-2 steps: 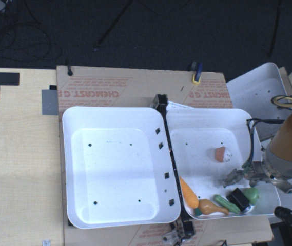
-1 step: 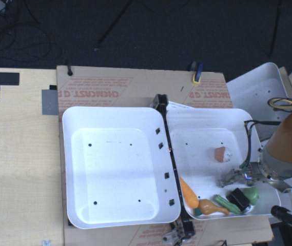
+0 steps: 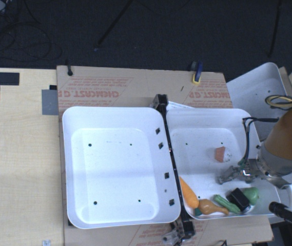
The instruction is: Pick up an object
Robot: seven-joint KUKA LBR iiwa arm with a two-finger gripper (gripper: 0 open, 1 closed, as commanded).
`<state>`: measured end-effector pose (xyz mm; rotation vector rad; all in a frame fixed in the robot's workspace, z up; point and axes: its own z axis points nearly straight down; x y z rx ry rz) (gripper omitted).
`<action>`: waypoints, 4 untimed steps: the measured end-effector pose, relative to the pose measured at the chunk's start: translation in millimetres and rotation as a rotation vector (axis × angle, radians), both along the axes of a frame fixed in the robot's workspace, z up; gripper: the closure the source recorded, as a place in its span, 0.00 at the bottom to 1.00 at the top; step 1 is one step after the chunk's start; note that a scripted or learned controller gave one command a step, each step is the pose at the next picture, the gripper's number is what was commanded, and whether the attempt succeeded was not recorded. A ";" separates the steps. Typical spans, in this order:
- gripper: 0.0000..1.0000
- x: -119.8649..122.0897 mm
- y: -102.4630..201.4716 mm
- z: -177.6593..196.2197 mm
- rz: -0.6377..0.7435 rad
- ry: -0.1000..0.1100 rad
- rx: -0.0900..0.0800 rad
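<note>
Bright even light (slightly soft focus)

One fixed camera looks down aslant over both bins (image 3: 71, 137) from above.

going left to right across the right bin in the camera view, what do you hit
orange carrot-like piece → tan piece → red-brown block → gripper → black block → green round piece

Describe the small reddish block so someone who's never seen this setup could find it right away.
Look at the right bin of the two white ones. The reddish block sits alone on its floor, near the middle, just up-left of the end effector. Unlike the orange carrot-shaped piece and green items piled along the near edge, it is squat and isolated.
</note>
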<state>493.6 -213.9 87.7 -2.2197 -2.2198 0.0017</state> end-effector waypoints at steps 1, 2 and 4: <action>0.00 18.7 51.7 -0.3 0.004 -0.002 0.002; 0.00 -17.5 -3.8 117.3 -0.004 -0.010 -0.007; 0.00 -11.6 12.8 -0.7 -0.004 -0.001 -0.001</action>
